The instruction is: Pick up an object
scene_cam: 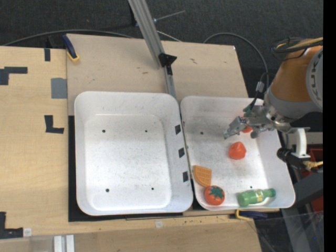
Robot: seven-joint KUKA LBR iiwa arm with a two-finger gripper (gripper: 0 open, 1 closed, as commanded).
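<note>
Nothing lifted yet. My gripper (pixel 234 130) hangs above the right bin (pixel 210 114); jaws' state unclear. Orange piece (pixel 237 150) lies just below me, ungrasped.

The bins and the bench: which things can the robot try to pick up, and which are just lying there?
For the job:
gripper
orange-red toy
tan wedge
tomato toy
green bottle
right bin holding them

Just lying about:
left bin
yellow-tipped clamp
black tape marks
metal pole
</note>
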